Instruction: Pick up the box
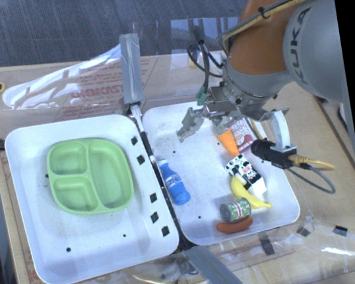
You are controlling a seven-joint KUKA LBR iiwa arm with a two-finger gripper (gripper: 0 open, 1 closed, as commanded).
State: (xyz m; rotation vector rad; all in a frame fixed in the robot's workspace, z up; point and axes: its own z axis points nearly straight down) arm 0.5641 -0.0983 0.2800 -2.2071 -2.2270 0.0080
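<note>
Dark grey carpet covers the floor around a wooden bench [325, 228], and on the bench stand two shallow white bins side by side. The left bin [42, 259] holds a green plate [90, 175] with three compartments. The right bin [203, 221] holds several small things.

From above, the box [247, 175] lies in the right part of the right bin. It is a small carton, white with black patches like a cow, and its long axis goes from far-left to near-right, a little tilted. Its near end touches a yellow banana [248, 197], which lies just beside it. Near the banana there is a small can [235, 210] with a green label, and at the near rim a red sausage [235, 226]. An orange packet [231, 140] lies on the far side of the box, partly under the arm. A blue bottle [173, 184] lies by the left wall of this bin, well apart from the box.

The grey arm [310, 50] with the orange band comes in from the right. Its gripper [191, 124] hangs over the far part of the right bin, away from the box. Its fingers seem a little spread and nothing is between them.
</note>
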